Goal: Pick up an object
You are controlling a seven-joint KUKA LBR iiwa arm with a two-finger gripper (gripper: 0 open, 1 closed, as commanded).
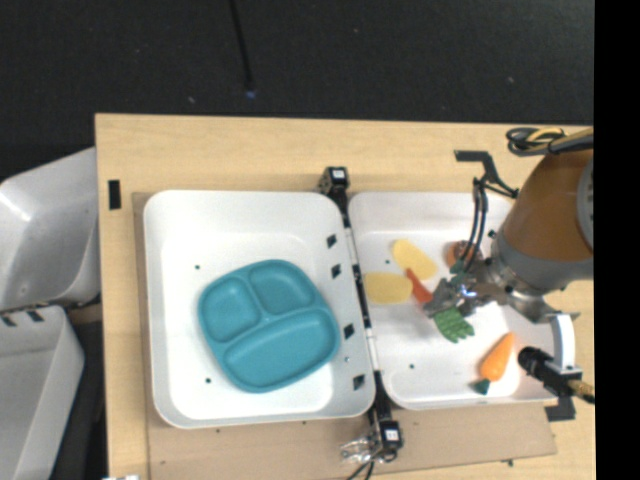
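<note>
Down in the right bin [400, 388], amid a small cluster of toy food, sits the likeliest target: a green, leafy-looking toy [457, 326] lying on the bin floor just under the gripper [447, 299]; you can see the fingertips low over it, close enough that they may be touching its upper edge, but the fingers themselves are too small and blurred for you to read, so whether they are spread or pinched I cannot tell, and nothing shows plainly between them; judge the pick, then, as not yet made, with the arm at or near the bottom of its reach and the closing and lifting left to do. Just beside the gripper on its left lies a thin red piece [421, 290], partly tucked against two yellow pieces, one pale yellow slab [387, 288] and one rounder yellow piece [414, 260] above it; any of these could be caught by mistake. Nearer the front corner rests a toy carrot [496, 359], apart from the cluster. Across the divider, the left bin [180, 388] holds a blue divided plate [267, 323], well apart from the work.
</note>
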